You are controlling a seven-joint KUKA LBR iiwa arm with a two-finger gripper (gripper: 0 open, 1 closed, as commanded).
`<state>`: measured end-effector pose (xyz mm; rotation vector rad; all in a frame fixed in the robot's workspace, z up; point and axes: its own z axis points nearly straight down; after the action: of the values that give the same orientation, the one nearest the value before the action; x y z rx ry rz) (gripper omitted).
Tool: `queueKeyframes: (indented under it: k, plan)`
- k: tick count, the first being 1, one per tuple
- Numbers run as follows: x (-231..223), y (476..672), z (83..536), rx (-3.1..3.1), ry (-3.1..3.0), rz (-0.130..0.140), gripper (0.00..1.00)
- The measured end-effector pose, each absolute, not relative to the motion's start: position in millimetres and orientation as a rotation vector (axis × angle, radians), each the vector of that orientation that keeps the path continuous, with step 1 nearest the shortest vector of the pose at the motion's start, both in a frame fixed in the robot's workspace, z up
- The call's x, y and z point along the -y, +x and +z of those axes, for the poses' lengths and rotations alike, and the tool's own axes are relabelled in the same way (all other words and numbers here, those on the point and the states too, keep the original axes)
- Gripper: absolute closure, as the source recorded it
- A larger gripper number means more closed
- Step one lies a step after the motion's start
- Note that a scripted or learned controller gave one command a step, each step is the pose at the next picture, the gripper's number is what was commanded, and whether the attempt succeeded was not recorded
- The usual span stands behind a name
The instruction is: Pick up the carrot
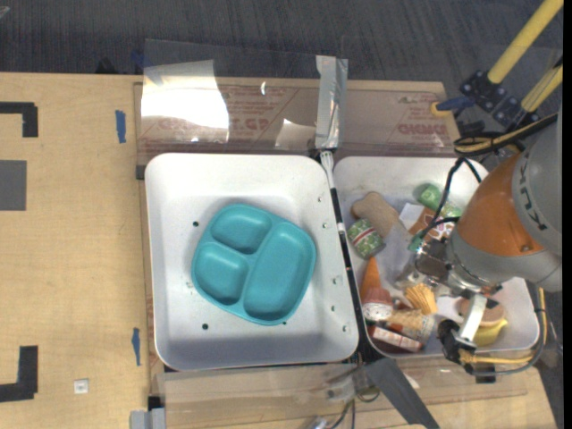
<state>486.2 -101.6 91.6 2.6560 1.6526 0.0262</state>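
One carrot (373, 281) lies in the crowded right bin (353, 179), beside the tool (427, 280). We cannot tell the tool's opening; we advise a descent along the carrot, clear of neighbours.

I see even, bright overhead light and soft, short shadows. Well to the left of the two-finger gripper (447, 280), the shallow white plastic left bin (179, 239) reads near overexposure. Above it, the clear plastic sheet (223, 110) shows white glare patches. Detail around the gripper is soft and smeared. The grey arm with orange band (505, 217) looks slightly blurred.
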Motion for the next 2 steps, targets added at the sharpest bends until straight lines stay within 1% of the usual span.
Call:
queueKeyframes:
  k: [1,2]
  plan:
    - [76.2,481.7,185.5,-2.067,2.361,0.005,1.00]
    - [95.7,483.2,96.4,-1.846,2.536,0.005,1.00]
